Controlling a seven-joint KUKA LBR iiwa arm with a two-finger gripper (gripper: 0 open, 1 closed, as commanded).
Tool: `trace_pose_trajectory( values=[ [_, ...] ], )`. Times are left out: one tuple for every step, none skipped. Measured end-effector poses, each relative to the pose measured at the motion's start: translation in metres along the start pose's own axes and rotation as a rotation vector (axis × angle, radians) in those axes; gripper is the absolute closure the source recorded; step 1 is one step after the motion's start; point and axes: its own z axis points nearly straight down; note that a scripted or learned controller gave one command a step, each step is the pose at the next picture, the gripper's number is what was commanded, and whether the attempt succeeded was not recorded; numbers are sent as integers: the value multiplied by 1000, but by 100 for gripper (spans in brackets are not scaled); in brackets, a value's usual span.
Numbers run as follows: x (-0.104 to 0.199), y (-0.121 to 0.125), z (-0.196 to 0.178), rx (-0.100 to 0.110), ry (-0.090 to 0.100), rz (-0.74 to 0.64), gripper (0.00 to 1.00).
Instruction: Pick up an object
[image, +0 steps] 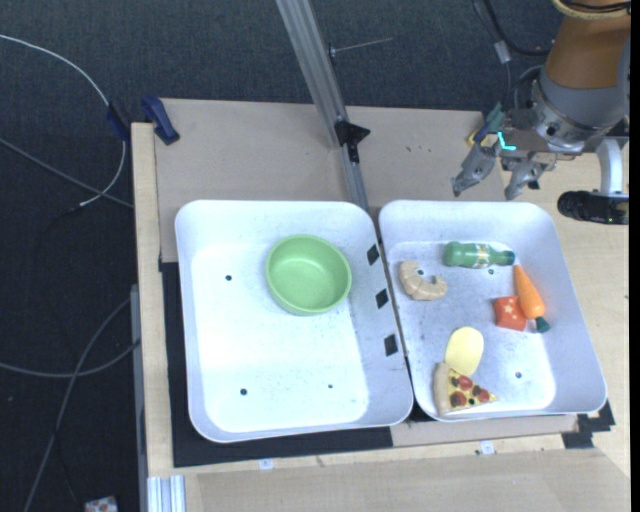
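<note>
My gripper (494, 179) hangs above the bench just beyond the far rim of the right bin (575, 330), its two fingers spread open with nothing between them. Inside that bin lie a green bottle (477, 255), a tan croissant-like piece (422, 281), an orange carrot (529, 291), a small red block (508, 314), a yellow oval piece (464, 351) and a pizza slice (460, 389). A green bowl (308, 273) stands upright in the left bin (215, 330), toward its far side.
A slanted metal pole (325, 95) crosses the bench behind the bins, ending at a black clamp near the gap between them. A blue clip (158, 118) sits at the bench's far left corner. Cables lie on the dark floor to the left.
</note>
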Motion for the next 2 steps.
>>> trace_pose_trajectory(
  values=[
    [0, 1, -2, -4, 0, 0, 0],
    [-1, -5, 60, 4, -1, 1, 0]
  ],
)
